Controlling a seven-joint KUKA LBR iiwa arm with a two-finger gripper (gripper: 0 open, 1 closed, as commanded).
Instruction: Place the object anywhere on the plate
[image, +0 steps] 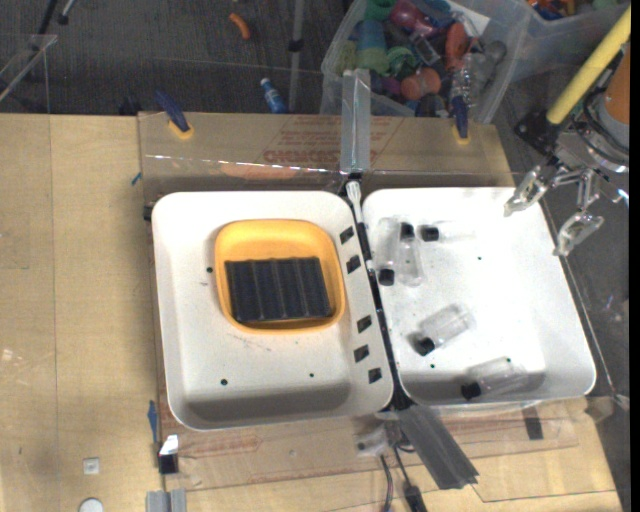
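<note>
Left bin (190, 380): orange plate (278, 238) with a dark ribbed insert (278, 288) lying on it. Right bin (560, 330): four clear vials with black caps, two near the divider (408, 252), one mid-bin (440, 328), one at the front wall (495, 378). Gripper (550, 205) over the bin's far right corner, fingers spread apart, nothing between them.
</note>
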